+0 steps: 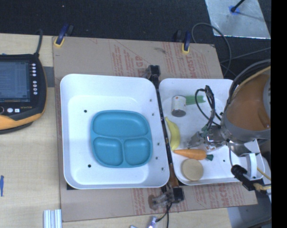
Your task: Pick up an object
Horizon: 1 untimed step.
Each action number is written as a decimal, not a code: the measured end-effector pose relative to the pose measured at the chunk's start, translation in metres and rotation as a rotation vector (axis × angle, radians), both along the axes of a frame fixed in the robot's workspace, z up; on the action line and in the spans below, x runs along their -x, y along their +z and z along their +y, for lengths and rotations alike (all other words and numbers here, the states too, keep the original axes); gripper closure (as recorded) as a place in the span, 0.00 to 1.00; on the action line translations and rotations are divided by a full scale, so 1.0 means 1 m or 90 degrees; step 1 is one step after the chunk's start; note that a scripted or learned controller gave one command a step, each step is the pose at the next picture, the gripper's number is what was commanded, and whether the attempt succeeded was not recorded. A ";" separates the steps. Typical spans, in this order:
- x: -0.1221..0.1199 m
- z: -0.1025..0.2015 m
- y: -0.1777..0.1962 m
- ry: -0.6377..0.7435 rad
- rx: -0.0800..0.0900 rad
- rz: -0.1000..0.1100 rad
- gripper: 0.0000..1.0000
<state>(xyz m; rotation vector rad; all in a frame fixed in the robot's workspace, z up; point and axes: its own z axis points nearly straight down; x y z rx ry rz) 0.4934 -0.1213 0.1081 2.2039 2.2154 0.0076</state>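
- Claw (206,139) first: you can see it low in the right bin, at the end of the grey arm with its orange band (248,106), tips down among the objects just above the carrot; whether it is open or closed you cannot tell from this slanted view, and nothing shows clearly between its tips.
- Your surface (134,61) is a brown cardboard sheet carrying both bins side by side, with a black-and-orange control pendant (15,91) lying well off to the left.
- Look at the left bin (77,94): it holds a blue divided plate (120,137) lying flat near its middle, well apart from the claw.
- Turn to the right bin (186,83), where the candidates for picking sit close together.
- You have a yellow banana (173,134) lying along the bin's left wall, just left of the claw.
- An orange carrot (190,153) lies crosswise just beneath the claw, perhaps touching it; it is the likeliest target.
- A tan round disc (192,169) sits near the bin's near edge, just below the carrot.
- A small white-and-grey cylinder (178,106) rests toward the far side, apart from the claw.
- By my reading, you are at the grasp step: lowered into the bin, nothing lifted yet.
- Next, you would want the claw to close firmly on the carrot, then rise straight up, clear of the banana and the disc.
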 end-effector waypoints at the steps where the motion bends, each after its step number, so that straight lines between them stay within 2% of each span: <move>1: -0.093 0.009 -0.017 -0.001 -0.005 0.011 0.00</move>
